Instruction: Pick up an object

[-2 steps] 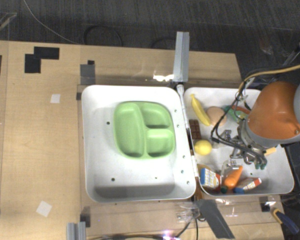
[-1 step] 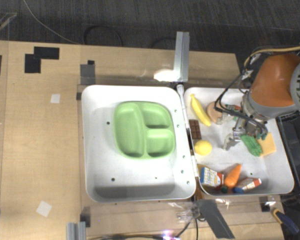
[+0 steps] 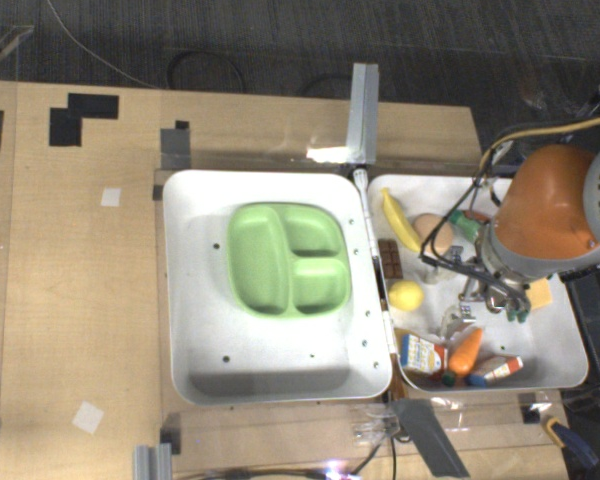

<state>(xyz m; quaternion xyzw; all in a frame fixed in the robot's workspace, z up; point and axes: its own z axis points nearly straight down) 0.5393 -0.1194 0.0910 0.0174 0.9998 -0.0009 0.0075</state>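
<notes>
The left bin [image 3: 195, 268] on the wooden surface [image 3: 70, 298] holds a green divided tray [image 3: 285, 258]. The right bin [image 3: 565, 363] holds a banana [image 3: 400, 220], a lemon [image 3: 406, 295], a small carton [image 3: 421, 353] and a carrot [image 3: 466, 351]. Above the carrot hangs the hand [image 3: 467, 313]; I cannot tell its opening, and dark carpet [image 3: 280, 18] lies beyond.

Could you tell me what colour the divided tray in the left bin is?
Light green tray, camera view.
</notes>
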